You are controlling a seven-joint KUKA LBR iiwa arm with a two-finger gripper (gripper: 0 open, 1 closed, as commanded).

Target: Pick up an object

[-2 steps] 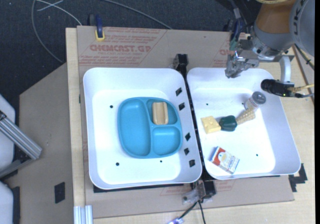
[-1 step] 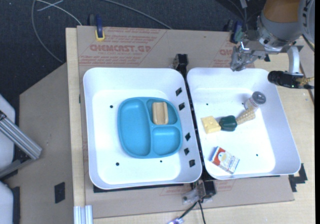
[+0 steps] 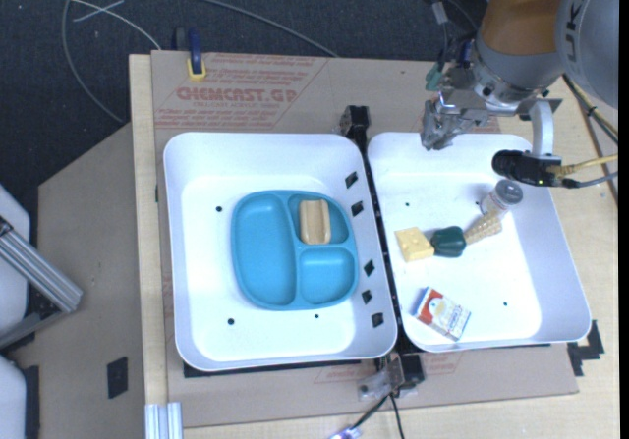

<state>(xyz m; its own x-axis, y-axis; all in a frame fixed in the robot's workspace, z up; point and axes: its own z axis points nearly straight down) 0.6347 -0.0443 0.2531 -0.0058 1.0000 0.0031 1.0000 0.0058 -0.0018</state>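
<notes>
Two shallow white plastic bins sit side by side on a cardboard-covered bench [image 3: 246,83]. The left bin [image 3: 197,192] holds a blue moulded plastic tray with three compartments [image 3: 292,250]. A tan, loaf-shaped block [image 3: 314,221] lies in the tray's upper right compartment.

The right bin [image 3: 550,280] holds four loose items. A pale yellow wedge like a piece of cheese [image 3: 414,245] lies near the bin's middle, touching a dark green rounded object [image 3: 448,243] on its right. A tan ridged stick-shaped piece [image 3: 484,227] runs up and to the right from the green object, toward a small grey round-capped item [image 3: 505,194]. A small flat packet printed in red, white and blue [image 3: 440,314] lies apart from these, near the bin's front edge.

The grey arm with the orange band [image 3: 536,5] reaches in from the upper right. Its metal two-finger gripper [image 3: 439,133] hangs over the far left corner of the right bin, well apart from all four items. Nothing is seen between the fingers; whether they are apart or together cannot be told from this angle.
</notes>
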